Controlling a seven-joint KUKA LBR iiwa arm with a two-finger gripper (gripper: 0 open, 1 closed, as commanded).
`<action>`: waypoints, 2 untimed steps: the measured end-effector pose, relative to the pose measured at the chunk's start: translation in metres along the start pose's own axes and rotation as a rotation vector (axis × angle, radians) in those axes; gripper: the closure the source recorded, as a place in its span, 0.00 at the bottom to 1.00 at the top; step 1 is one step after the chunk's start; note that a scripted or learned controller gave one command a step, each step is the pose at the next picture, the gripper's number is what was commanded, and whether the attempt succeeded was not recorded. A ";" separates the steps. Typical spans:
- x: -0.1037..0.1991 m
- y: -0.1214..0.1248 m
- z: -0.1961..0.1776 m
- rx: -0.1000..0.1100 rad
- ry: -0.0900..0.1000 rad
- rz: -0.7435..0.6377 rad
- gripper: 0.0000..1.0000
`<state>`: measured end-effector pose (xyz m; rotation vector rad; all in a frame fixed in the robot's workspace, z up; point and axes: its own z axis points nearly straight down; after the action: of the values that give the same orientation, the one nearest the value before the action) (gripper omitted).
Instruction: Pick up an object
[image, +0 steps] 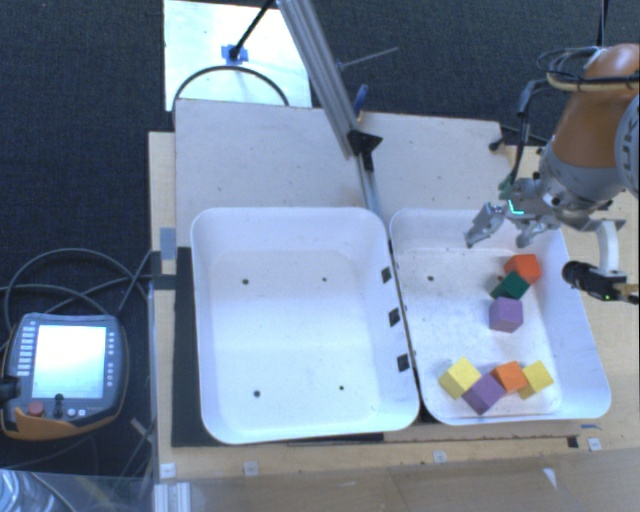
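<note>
Nothing is picked up yet: the tool (508, 228) hangs released, fingers spread, holding nothing, over the right bin's (585, 345) far end, near the orange block (524, 267), with grasping and lifting left.

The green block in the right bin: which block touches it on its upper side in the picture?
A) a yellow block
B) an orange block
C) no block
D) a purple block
B: the green block sits right against the orange block just above it in the right bin.

Seven blocks (506, 314), two bins (290, 225)
</note>
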<state>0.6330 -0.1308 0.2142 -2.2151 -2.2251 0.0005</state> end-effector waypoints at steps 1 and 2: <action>0.000 0.001 -0.002 -0.003 -0.001 -0.001 0.00; 0.000 0.006 0.040 0.000 -0.002 -0.001 0.00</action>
<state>0.6389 -0.1305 0.1740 -2.2149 -2.2272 0.0017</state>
